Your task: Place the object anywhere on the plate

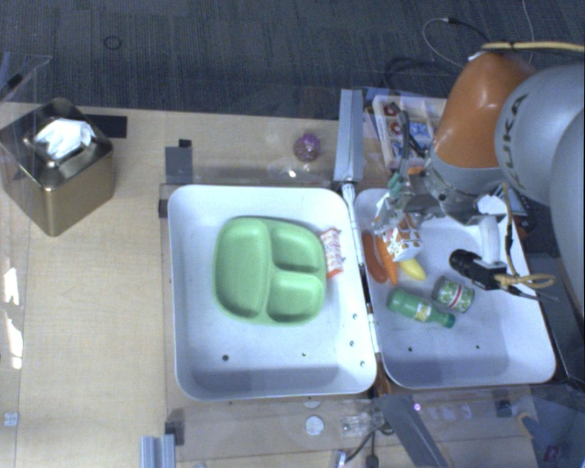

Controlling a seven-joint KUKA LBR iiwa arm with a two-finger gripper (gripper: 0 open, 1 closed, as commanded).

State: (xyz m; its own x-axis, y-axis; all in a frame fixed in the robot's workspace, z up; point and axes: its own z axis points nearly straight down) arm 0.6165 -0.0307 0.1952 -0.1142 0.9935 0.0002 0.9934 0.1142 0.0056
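tool [398, 219] low in right bin [475, 361], over a small carton [400, 243], touching it

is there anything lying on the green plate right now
No, the green plate has nothing in its compartments; a small red-and-white packet lies just beside its right edge in the left bin.

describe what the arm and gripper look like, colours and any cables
The arm is bulky, rounded and glossy light grey, with an orange band above the wrist. The gripper is a small metallic assembly with a touch of green. Thin cables loop behind the arm.
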